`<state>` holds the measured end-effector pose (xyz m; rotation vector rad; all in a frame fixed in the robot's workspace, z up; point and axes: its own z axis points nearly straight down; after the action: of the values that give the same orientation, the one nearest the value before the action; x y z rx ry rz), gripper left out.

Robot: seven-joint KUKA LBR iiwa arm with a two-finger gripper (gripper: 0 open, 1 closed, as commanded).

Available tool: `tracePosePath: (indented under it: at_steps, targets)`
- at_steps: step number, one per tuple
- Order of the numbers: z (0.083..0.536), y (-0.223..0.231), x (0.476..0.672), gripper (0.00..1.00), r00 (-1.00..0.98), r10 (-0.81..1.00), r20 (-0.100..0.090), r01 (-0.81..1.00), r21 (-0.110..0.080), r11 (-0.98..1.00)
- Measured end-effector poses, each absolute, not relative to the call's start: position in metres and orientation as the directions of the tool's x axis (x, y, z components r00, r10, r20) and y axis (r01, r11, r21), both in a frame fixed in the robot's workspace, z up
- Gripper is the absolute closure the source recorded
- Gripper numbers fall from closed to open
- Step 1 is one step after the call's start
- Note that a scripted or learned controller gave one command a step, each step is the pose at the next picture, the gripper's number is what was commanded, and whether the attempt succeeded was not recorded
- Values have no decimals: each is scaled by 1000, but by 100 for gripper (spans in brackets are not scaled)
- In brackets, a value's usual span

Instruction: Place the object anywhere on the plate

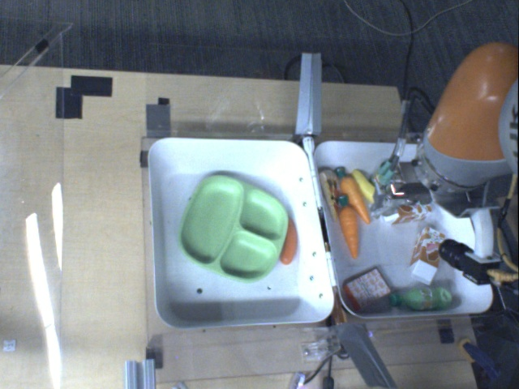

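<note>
left bin (pixel 162 241) holds a green three-compartment plate (pixel 233 227). one carrot (pixel 288 245) lies in that bin touching the plate's right edge, off the plate surface. right bin (pixel 478 298) holds two more carrots (pixel 349 221), a yellow piece (pixel 363 186), wrappers (pixel 426 250), a dark red block (pixel 367 286) and a green item (pixel 422 299). gripper (pixel 395 186) hangs over the right bin's upper part; finger state cannot be determined.

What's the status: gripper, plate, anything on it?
Gripper over right bin, fingers unreadable. Green plate in left bin. Orange carrot against plate's right edge, not on it.
</note>
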<state>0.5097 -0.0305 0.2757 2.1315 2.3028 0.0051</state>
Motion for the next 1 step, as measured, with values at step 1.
tracePosePath:
  at_steps: [1]
  targets:
    - [190,-70,488,100,6,1000,0,1000,3,-6]
